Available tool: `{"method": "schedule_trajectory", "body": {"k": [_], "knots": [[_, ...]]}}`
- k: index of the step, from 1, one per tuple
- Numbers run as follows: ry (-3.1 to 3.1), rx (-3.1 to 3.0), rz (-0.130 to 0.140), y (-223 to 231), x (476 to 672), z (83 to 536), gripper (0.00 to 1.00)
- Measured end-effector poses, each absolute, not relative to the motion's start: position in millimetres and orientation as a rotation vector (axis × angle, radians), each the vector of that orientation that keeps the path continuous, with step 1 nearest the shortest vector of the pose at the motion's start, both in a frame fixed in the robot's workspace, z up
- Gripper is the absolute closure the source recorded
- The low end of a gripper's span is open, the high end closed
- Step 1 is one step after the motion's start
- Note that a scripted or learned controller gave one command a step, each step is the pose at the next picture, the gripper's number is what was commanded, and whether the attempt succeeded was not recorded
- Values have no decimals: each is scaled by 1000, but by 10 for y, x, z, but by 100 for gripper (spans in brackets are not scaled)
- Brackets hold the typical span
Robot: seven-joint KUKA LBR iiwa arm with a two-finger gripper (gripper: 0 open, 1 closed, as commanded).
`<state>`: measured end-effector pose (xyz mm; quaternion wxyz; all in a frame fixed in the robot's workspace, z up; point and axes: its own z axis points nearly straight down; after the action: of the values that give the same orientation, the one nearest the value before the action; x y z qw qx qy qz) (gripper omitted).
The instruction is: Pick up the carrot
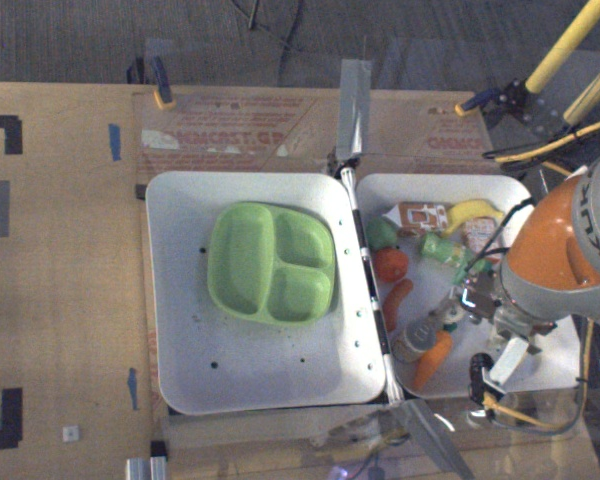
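Observation:
The carrot (pixel 432 359) is small and orange. It lies slanted near the front edge of the right bin (pixel 555 368), beside a grey can (pixel 414 338). My gripper (pixel 450 318) hangs just above and to the right of the carrot's upper end, close to the can. The grey arm with its orange band (pixel 545 253) reaches in over the bin's right side and hides the floor beneath it. Nothing shows the carrot being held.
The right bin also holds a red tomato (pixel 390 264), a green pepper (pixel 382 232), a red oblong piece (pixel 396 302), a brown box (pixel 423 215), a banana (pixel 475 210) and a green item (pixel 440 248). A green divided plate (pixel 272 263) sits in the left bin (pixel 180 348).

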<state>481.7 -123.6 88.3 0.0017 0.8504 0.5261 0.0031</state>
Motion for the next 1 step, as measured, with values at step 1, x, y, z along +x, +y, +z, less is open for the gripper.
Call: {"method": "schedule_trajectory", "body": {"k": [1], "knots": [[1645, 2667, 6, -1258, 4814, 982, 100]]}}
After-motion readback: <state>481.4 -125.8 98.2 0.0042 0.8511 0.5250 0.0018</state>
